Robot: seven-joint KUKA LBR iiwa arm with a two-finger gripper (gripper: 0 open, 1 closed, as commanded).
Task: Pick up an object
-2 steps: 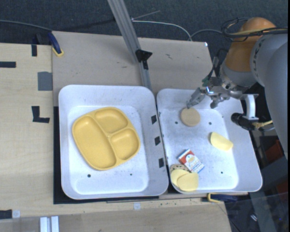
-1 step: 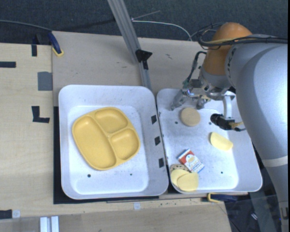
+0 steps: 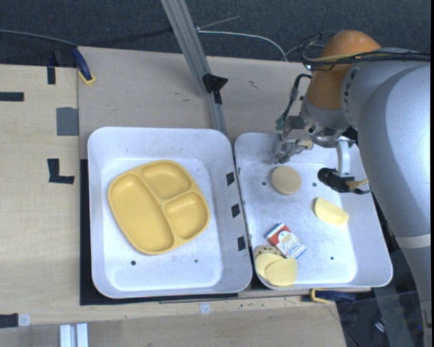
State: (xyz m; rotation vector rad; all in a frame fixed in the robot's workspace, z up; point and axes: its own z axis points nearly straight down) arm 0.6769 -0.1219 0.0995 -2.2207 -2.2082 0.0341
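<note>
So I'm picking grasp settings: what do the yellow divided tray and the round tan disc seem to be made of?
The yellow divided tray looks like moulded plastic, semi-matte: even colour, rounded compartment ridges, soft sheen. The round tan disc looks matte, perhaps wood or toy-food plastic; its flat, dull face leaves that open.

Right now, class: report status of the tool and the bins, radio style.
Tool low at right bin's far edge, nothing seen gripped. Round tan piece just beside it. Yellow tray in left bin.

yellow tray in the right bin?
No, the yellow tray lies in the left bin; the right bin holds the smaller items.
</note>
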